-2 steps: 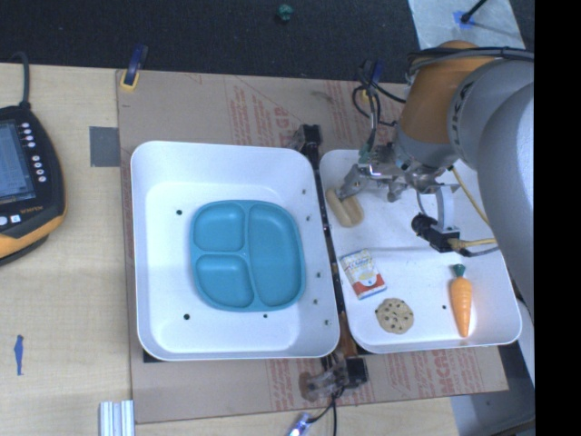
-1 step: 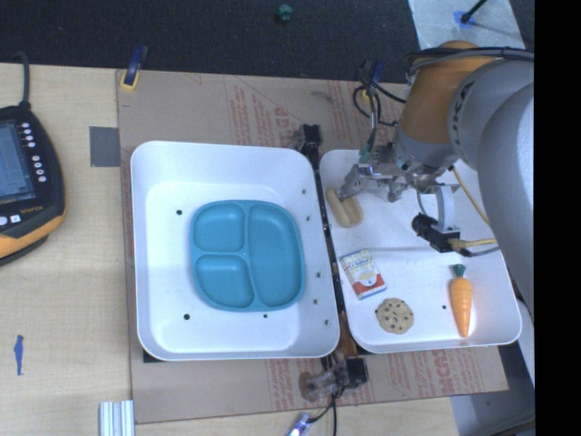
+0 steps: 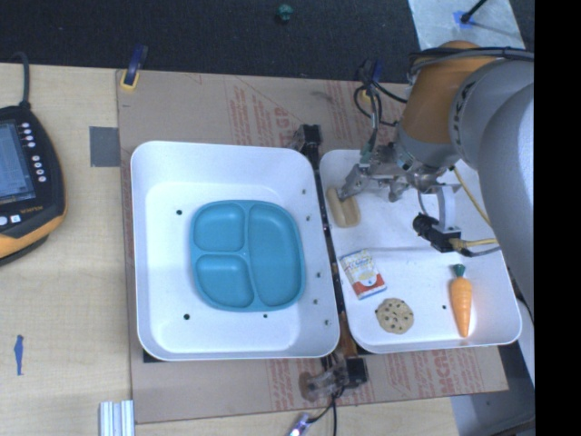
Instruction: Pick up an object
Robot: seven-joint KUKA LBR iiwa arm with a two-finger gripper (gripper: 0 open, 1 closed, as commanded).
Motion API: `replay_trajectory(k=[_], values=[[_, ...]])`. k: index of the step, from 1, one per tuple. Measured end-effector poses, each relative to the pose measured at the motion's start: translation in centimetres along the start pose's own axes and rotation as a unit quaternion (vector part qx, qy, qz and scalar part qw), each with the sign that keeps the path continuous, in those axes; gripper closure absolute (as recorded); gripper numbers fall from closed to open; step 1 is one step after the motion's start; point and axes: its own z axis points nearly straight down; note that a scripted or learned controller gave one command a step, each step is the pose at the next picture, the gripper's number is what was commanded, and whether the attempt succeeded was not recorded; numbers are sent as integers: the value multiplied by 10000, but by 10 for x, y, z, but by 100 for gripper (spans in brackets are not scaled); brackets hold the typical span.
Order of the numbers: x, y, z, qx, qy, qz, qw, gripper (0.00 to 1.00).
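My gripper [image 3: 371, 189] hangs over the back of the right bin [image 3: 495, 334], open, with nothing between its fingers. A tan bread-like piece [image 3: 343, 209] lies just below its left finger [image 3: 349, 187], against the bin's left wall. Further forward lie a small white and red carton [image 3: 361, 273], a chocolate-chip cookie [image 3: 394, 315] and an orange carrot [image 3: 461, 305] with a green top.
The left bin [image 3: 154, 325] holds a blue divided plate [image 3: 247, 254]. A teach pendant [image 3: 23, 184] rests on the bench at far left. The grey arm with its orange band [image 3: 436, 94] reaches in from the upper right, above the right bin's back corner.
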Motion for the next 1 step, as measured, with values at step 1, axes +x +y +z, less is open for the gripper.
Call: replay_trajectory(k=[1], values=[[-1, 0, 0, -1, -1, 2, 10000, 0]])
